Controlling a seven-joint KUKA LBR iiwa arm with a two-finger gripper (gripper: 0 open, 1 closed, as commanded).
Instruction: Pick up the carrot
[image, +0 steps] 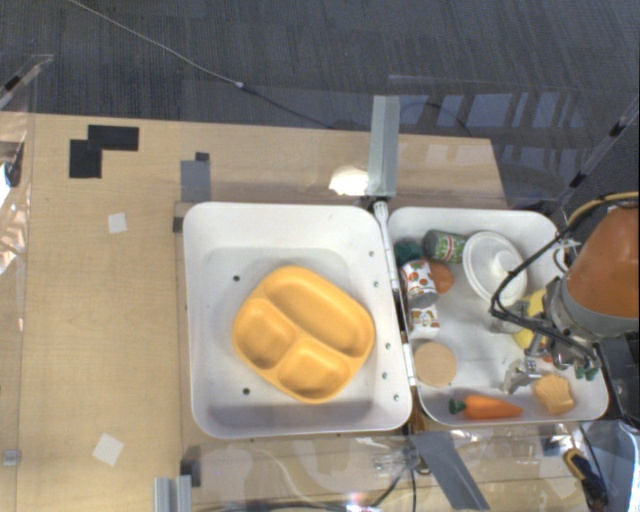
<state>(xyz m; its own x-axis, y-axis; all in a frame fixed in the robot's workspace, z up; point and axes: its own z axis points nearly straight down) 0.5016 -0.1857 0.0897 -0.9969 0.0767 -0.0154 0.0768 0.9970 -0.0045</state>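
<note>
Pincer (528, 372): we see it low in the right bin, hanging off the grey arm with the orange band. The metal tips sit close over the bin floor with nothing between them, but honestly we can't tell whether it's released or clenched; too small and cluttered with cables.

Carrot (487, 407): lying flat on the bin floor, just down and to the left of the pincer, near the bin's front wall, green stub pointing left. Close to the tips but apart from them, as far as we can make out.

Neighbours: a yellow block (555, 392) sits just to the right of the pincer and below it, a tan round disc (435, 364) is off to its left, and a white bowl (493, 262) is well above it. Cans (421, 292) are up and left.

Left bin (200, 330): well off to the pincer's left, carrying a yellow divided tray (303, 332). We reckon it's not part of this job.

Done so far: we'd say just the approach; the arm is down in the right bin and near the target.

Left to do: pretty much the whole grab. Line up over the carrot, close on it, lift it clear.

Watch out: that yellow block is right there, so we'd guess a sloppy closure could catch it instead.
</note>
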